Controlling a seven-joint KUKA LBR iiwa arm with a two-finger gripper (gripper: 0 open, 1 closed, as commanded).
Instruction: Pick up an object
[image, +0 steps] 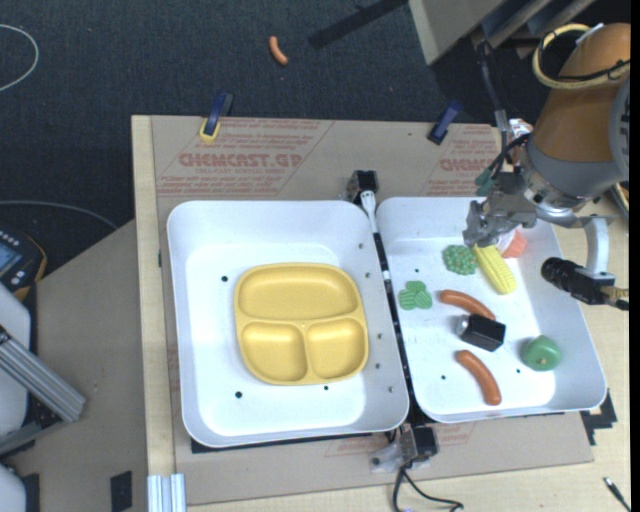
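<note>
Behind the tool (487, 232), an orange object (515, 243) half-hidden.

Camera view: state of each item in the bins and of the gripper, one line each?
yellow divided plate: upright in the left bin, compartments bare
corn cob: lying in the right bin, beside the gripper
dark green broccoli: right bin, touching the corn cob
light green piece: right bin, lying apart
upper sausage: lying flat
lower sausage: lying flat
black block: tilted
green apple: resting free
gripper: low over the right bin's far end
</note>
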